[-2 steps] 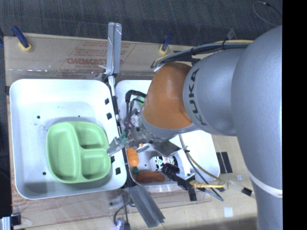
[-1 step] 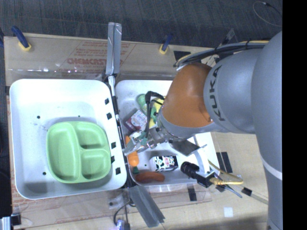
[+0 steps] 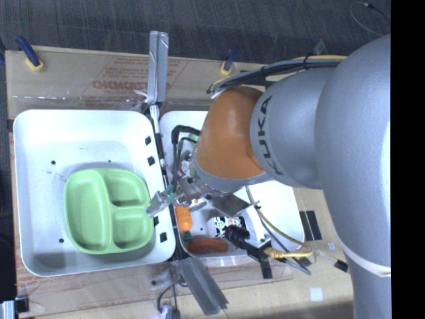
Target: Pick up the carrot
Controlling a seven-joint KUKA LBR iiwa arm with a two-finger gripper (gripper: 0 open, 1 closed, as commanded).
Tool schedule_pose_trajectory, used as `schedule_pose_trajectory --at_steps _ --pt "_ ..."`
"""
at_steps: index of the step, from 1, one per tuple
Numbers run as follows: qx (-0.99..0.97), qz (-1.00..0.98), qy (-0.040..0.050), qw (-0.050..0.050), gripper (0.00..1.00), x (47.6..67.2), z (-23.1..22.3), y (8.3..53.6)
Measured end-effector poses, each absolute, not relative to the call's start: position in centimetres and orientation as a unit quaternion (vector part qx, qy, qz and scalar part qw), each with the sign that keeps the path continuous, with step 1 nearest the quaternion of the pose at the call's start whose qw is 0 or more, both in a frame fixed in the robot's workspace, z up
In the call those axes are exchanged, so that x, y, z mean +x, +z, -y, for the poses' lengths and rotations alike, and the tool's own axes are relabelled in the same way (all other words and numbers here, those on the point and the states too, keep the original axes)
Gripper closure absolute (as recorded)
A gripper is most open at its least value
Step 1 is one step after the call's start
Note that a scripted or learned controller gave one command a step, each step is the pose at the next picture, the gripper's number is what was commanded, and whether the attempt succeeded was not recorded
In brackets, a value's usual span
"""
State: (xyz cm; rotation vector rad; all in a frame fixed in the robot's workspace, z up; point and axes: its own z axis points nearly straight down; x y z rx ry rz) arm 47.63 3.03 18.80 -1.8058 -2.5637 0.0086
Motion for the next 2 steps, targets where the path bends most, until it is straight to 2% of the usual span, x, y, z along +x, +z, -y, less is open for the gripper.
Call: schedule_pose_trajectory --at_steps 1,2 --pt "-0.575 0.818 0.0055 0.005 1.0 47.69 -2.93 19.43" --pt "-0.574 0.819 0.0055 0.005 0.0 47.69 -2.94 19.43"
